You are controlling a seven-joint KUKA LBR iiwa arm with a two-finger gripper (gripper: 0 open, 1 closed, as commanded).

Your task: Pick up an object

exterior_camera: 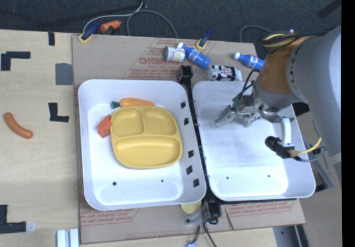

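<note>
Still at the reaching step: gripper (233, 114) low near the right bin's (249, 185) far edge, jaws spread on nothing, yellow plate (147, 137) and carrot (136, 102) in the left bin (91, 146), needing a move across

The gripper (226, 119) hangs over the right bin (249, 185); a yellow tray (147, 137) fills the left bin (91, 129).

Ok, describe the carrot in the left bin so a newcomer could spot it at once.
Start at the left white bin, which holds a yellow divided plate. Along the plate's far edge lies the carrot, long and orange with a green tip. The other orange piece, at the plate's left edge, is shorter and redder.
</note>
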